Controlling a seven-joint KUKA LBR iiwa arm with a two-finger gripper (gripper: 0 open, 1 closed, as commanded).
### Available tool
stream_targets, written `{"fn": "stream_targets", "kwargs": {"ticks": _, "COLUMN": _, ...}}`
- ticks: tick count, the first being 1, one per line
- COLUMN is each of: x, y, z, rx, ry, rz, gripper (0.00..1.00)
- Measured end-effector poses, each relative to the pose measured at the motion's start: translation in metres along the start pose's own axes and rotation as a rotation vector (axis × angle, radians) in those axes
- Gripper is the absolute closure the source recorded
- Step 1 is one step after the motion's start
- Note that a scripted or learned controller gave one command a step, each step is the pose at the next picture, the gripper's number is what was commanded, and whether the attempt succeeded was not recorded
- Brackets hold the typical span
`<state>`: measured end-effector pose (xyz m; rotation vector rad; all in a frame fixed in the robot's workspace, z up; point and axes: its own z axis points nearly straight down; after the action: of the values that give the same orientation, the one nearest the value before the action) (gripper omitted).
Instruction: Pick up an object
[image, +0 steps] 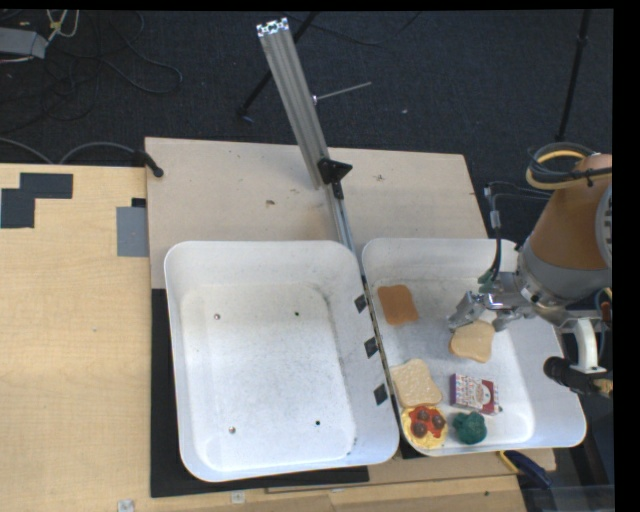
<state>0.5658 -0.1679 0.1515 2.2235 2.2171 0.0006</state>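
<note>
Toy food lies scattered in the right bin (520, 425), and the piece nearest the jaws (482, 312) is a pale cream wedge of toy bread (472, 344) with a rounded, slightly lumpy outline and a lighter top face. It rests flat on the bin floor toward the right of the bin's middle, just below the metal fingertips; the tips seem to hang at its upper edge, touching or nearly so, though the slant of the view leaves that unsettled. The fingers (463, 311) look spread apart rather than closed, and nothing sits between them, so the bread is not grasped. The grey arm (565, 255) with its orange band reaches in from the right over the bin's rim. Left of the jaws, apart from them, lies a tan-brown toast slice (398, 304) near the bin's left wall. Lower down sit a square cracker-like slice (415, 382), a small pizza with red toppings (424, 424) at the front edge, a green broccoli piece (469, 428) beside it, and a small white and maroon packet (473, 392) just above the broccoli. The left bin (190, 290) stands alongside on the table (240, 190).
</note>
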Motion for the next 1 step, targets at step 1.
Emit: {"fn": "stream_targets", "kwargs": {"ticks": 1, "x": -0.0012, "y": 0.001, "z": -0.0529, "rx": -0.002, "ry": 0.0, "rz": -0.003, "gripper": 1.0}}
